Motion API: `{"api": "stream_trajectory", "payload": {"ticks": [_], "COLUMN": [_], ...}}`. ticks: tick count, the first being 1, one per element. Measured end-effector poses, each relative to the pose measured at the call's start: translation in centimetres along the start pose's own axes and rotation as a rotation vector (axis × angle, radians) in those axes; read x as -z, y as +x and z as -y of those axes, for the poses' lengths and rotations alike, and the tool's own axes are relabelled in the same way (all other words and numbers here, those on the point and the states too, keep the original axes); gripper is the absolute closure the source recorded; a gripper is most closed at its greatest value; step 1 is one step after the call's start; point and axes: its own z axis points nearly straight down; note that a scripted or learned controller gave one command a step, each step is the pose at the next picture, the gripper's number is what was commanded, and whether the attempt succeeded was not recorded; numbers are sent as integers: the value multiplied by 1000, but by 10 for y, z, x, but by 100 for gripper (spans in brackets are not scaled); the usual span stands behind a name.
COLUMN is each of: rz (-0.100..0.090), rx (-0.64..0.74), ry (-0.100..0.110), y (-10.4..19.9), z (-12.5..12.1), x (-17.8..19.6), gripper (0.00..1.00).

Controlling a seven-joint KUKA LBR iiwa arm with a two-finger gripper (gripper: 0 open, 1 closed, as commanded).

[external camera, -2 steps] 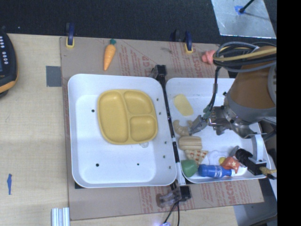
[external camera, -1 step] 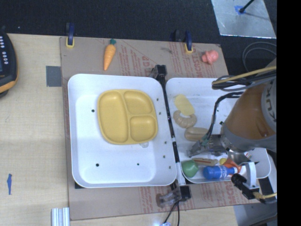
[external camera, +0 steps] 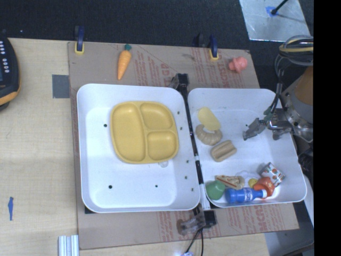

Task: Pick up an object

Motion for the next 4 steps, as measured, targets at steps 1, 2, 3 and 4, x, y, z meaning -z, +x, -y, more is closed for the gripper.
{"api": "stream_trajectory", "payload": {"ticks": [1, 2, 3, 4], "rz": [-11, -8, -7, -7], "rx": [7, 1, 1, 7], "ry": [19, 18, 17, 0], "y": [77, 75, 74, 120], "z": [4, -2, -2, -75], "x": [-48, -96, -83, 10], "gripper": [0, 0, 100, 100]}}
